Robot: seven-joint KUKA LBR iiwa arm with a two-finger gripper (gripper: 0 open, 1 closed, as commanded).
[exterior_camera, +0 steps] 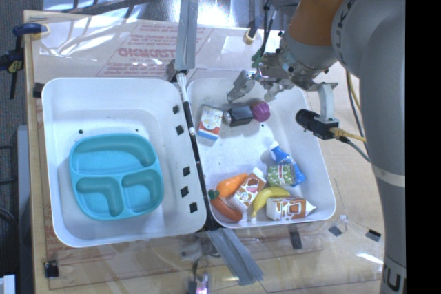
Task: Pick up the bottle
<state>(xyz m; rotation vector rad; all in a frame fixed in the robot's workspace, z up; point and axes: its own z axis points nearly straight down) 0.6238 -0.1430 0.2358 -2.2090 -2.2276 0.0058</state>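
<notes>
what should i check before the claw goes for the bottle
1. Bottle located: ok. The bottle, blue cap and green label, lies in the right bin near its right wall.
2. Claw lined up over the bottle: not ok. The claw hangs at the bin's far end, above the purple-ended dark object.
3. Claw free of any load: cannot tell.
4. Room around the bottle: not ok. The banana and a small carton crowd its lower end.
5. Bottle pose: ok for a top grasp, probably; it lies tilted, cap toward the far end.
6. Path from claw to bottle: ok, bare bin floor between.
</notes>
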